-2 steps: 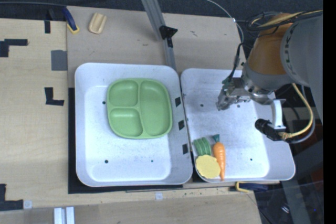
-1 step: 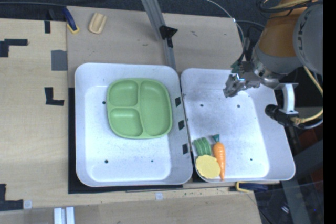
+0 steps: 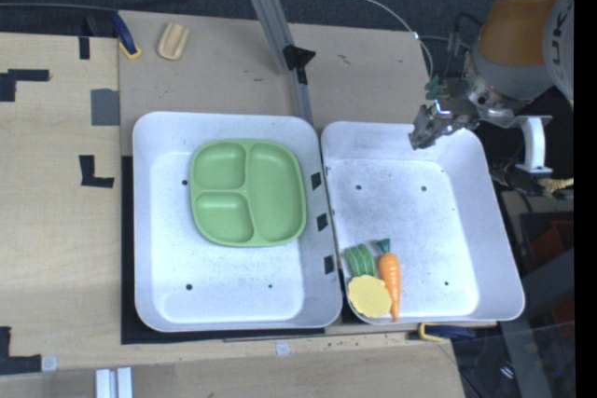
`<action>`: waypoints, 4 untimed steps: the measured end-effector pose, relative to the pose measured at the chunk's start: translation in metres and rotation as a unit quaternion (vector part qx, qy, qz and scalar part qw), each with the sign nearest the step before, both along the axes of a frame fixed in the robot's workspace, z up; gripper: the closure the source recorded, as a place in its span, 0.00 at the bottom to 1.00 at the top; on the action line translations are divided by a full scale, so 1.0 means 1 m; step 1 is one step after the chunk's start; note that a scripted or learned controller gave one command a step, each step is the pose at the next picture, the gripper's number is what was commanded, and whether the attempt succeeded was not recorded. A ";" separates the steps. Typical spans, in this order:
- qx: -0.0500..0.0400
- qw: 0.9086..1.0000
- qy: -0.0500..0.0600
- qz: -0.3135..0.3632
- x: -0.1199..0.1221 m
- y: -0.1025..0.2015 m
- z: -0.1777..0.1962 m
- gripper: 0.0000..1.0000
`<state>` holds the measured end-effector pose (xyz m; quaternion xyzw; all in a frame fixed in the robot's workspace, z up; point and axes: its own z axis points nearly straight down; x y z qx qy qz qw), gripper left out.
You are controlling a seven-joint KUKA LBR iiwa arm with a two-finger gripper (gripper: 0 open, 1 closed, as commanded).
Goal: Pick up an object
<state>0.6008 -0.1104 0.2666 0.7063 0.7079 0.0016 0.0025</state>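
The right bin (image 3: 448, 200) holds three small toys at its near left corner: an orange carrot (image 3: 390, 279), a yellow round piece (image 3: 369, 296) and a green ridged piece (image 3: 359, 258). They lie bunched together, touching. My gripper (image 3: 423, 133) hangs over the far rim of the right bin, well away from the toys, pointing down and to the left. I see nothing between its fingers. The view is too small and dark there to show how they stand.
A green divided plate (image 3: 248, 191) lies in the left bin (image 3: 168, 284). A slanted grey metal post (image 3: 270, 5) rises behind the bins. A tan block (image 3: 173, 41) and a blue-yellow clip (image 3: 126, 36) lie on the bench at the far left.
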 end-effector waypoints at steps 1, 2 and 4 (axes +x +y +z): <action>0.000 1.000 0.002 0.000 0.001 0.000 0.033 1.00; 0.001 1.000 0.003 0.002 0.013 0.056 0.025 1.00; 0.001 1.000 0.004 0.002 0.036 0.167 -0.004 1.00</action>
